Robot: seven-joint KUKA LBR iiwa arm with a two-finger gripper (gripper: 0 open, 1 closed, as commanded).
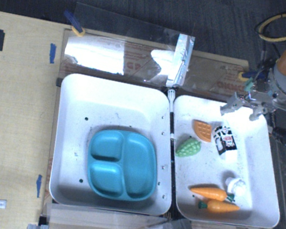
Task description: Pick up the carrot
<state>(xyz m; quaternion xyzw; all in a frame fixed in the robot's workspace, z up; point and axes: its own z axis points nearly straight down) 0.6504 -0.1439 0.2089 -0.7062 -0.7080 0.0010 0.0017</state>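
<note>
Carrots, two orange plastic ones with green tops point(214, 199): lying side by side, touching, near front edge of right shallow white bin point(270, 177), beside small white object point(236, 185). Neither lifted; pickup judged not begun. Hand point(244, 108): hovering over back edge of same bin, well apart from both carrots, fingers spread, nothing between them. Left to do, as judged: travel toward front of bin, descend over one carrot, close, lift. Blue divided plate point(122, 164) in left bin: not involved.

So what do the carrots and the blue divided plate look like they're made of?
Carrots: probably toy plastic; uniform orange, smooth skin with a slight sheen. Blue divided plate: likely molded plastic; even teal color, rounded compartment ridges, soft matte-satin look. Neither can be confirmed from the view alone.
</note>
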